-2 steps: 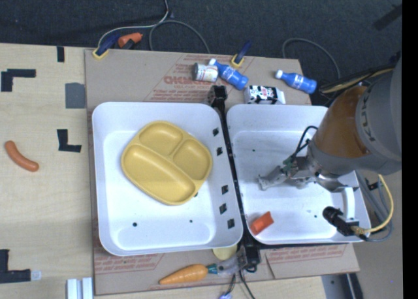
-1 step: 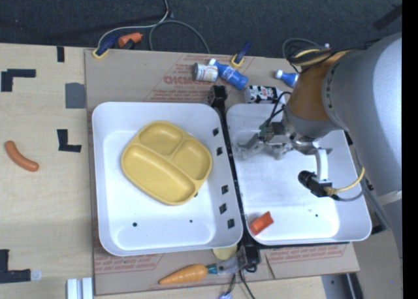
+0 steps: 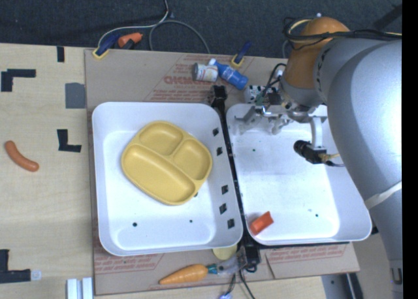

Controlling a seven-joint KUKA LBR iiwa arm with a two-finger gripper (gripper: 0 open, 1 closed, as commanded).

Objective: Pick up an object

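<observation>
two shallow white bins are sitting side by side on the bench, the left bin [image 3: 108,180] and the right bin [image 3: 339,219] meeting along a dark divider at the centre. nearest the viewer, at about 6 o'clock below the bins, a toy carrot [image 3: 183,274] is lying on the cardboard. just above it, at the 7 o'clock corner of the right bin, a small orange block [image 3: 261,222] is resting on the bin floor, well apart from the arm. at 9 o'clock, a yellow divided plate [image 3: 167,161] is occupying the middle of the left bin. farther left, an orange sausage-shaped toy [image 3: 21,156] is lying on the bare bench. at 1 o'clock, the gripper [image 3: 264,116] is hanging over the far edge of the right bin under the grey arm [image 3: 366,115]; how far it is opening cannot be told, and nothing is showing between its tips. beyond, at 12 o'clock, a blue-and-white bottle [image 3: 221,72] is lying on the cardboard.
</observation>
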